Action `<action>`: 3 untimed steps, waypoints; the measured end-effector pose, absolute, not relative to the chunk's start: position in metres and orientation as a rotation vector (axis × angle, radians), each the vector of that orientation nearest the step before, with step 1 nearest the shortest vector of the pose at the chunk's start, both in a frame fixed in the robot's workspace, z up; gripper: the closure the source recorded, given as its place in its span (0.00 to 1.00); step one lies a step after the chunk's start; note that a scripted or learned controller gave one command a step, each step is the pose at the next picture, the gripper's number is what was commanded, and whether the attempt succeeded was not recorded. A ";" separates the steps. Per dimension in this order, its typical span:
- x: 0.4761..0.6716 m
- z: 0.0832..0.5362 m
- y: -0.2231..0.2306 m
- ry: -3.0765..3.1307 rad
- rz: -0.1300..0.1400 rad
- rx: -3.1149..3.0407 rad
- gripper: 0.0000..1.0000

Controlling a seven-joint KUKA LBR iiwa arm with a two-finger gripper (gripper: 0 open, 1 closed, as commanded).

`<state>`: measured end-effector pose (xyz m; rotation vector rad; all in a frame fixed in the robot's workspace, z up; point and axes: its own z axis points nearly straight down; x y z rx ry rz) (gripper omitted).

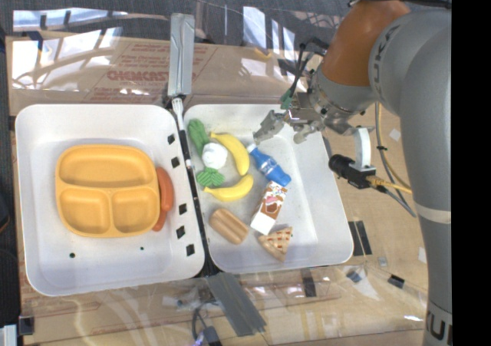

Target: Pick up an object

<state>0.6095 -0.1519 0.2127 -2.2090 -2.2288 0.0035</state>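
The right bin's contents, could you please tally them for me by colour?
In the right bin:
Yellow: 1, a banana
Green: 2, a cucumber and a leafy piece
White: 1, an egg
Blue: 1, a bottle
Brown or tan: 3, a sausage, a carton and a waffle wedge
Total: 8

The arm [418, 107] is a thick, smooth, rounded tube of light grey. Above the wrist sits a glossy orange band [360, 41], dome-shaped, catching a pale highlight. Below it the wrist narrows to a darker grey metal collar. The end effector [282, 126] is silver-grey metal with slim, angular fingers [266, 126]. Thin dark cables loop beside the orange band and run down to the wrist. A small black block [349, 170] hangs under the wrist on a white bracket, with a yellow cable [391, 186] trailing from it. Part of a dark printed letter [436, 328] shows low on the grey casing.
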 end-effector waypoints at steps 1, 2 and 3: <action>0.601 0.112 -0.143 -2.315 -0.009 -2.144 0.00; 0.575 0.093 -0.167 -2.688 0.001 -1.623 0.00; 0.576 0.103 -0.167 -2.693 0.001 -1.617 1.00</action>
